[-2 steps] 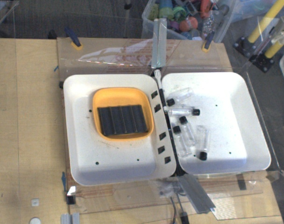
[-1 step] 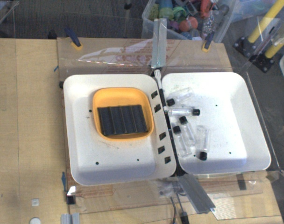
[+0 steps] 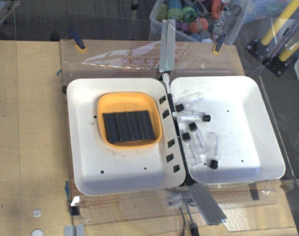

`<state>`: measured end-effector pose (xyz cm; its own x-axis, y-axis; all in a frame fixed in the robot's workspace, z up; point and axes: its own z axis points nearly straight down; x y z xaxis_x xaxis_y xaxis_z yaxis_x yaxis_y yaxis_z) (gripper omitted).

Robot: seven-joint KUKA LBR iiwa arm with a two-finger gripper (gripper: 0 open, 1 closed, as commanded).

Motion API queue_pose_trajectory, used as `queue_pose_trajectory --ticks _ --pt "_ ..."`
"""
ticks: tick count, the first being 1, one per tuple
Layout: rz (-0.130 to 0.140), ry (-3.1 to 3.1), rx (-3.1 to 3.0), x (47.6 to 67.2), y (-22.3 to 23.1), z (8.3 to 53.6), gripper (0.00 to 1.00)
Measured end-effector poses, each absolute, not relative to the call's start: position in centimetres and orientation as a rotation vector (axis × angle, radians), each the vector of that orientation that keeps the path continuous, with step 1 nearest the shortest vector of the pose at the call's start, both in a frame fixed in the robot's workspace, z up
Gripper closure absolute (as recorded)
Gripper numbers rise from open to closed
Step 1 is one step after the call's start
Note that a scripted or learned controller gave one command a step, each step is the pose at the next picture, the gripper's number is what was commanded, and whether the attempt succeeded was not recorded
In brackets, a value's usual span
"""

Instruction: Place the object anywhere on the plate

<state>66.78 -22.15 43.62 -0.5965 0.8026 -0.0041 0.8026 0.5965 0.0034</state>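
A: From the fixed camera above the worktop (image 3: 26, 132), two shallow white bins sit side by side. The left bin (image 3: 83, 132) carries an orange plate (image 3: 129, 102) with rounded corners, and a dark ribbed block (image 3: 129, 126) lies flat on the plate's middle, its ridges running front to back.

B: And the right bin (image 3: 248, 127)?

A: A small cluster of clear vials with black caps (image 3: 196, 132) lies scattered in its left half, near the divider between the bins. One vial (image 3: 193, 117) lies crosswise, cap pointing right; another black cap (image 3: 213, 164) sits nearest the front rim. (How many vials there are is hard to tell, since the clear plastic blends into the white.)

B: Where does the gripper stand?

A: Its state cannot be told from this view.

B: What lies beyond the bins?

A: A clear tub of colourful toys (image 3: 201, 9) stands behind the worktop at the top, with yellow and black gear (image 3: 282, 23) to its right. A row of black tabs (image 3: 170, 132) runs along the seam between the bins, and a metal bar (image 3: 167, 43) stands just behind that seam.
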Motion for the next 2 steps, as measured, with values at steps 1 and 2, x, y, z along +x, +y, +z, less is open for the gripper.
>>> queue_pose_trajectory --ticks 1,2 --pt "0.002 3.034 0.797 66.76 -22.19 43.66 1.0" --pt "0.002 3.106 0.438 65.85 -22.13 43.72 1.0"
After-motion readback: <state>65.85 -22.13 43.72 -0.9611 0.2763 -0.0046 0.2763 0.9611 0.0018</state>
